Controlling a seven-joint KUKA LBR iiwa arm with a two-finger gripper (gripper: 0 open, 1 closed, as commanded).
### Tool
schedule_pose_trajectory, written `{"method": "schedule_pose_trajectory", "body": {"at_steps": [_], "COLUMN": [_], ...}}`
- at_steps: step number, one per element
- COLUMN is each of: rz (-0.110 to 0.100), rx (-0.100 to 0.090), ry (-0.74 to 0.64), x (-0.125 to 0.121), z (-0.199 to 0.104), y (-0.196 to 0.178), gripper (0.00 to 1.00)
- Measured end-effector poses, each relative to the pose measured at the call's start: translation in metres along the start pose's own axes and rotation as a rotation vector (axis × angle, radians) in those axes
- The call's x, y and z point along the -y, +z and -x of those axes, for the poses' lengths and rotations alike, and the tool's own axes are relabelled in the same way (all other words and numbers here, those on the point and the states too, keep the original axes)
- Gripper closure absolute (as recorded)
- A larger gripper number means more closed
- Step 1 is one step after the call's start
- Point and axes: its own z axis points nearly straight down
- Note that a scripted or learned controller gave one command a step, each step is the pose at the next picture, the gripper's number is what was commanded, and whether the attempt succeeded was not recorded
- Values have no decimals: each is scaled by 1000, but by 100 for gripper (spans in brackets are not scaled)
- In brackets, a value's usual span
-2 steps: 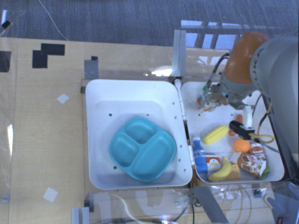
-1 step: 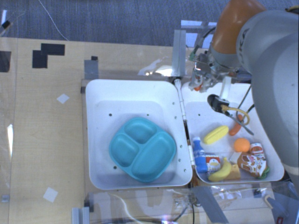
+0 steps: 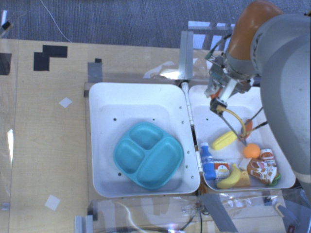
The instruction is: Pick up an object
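Two bins, camera view. Left bin (image 3: 112, 101) is holding a blue plate (image 3: 148, 154). Right bin (image 3: 206, 123) is holding a yellow piece (image 3: 224, 141), an orange ball (image 3: 251, 151), a banana (image 3: 232, 177), a blue bottle (image 3: 206, 159) and a snack packet (image 3: 263, 171), all lying on its floor. Gripper (image 3: 215, 92) is hovering over that bin's far end; whether it is open or closed cannot be told. Judged: nothing lifted yet.

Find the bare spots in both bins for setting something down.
Left bin: bare floor between the blue plate and the far wall. Right bin: a small patch between the claw and the yellow piece; its near end is crowded.
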Motion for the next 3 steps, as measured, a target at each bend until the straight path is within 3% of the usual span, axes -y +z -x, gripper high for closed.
{"method": "schedule_pose_trajectory", "body": {"at_steps": [1,2,3], "rz": [0,-13,4], "rx": [0,11,-4], "ry": [-1,421,370], "x": [0,-32,34], "z": [0,41,102], "y": [0,95,96], "gripper": [0,0,0]}}
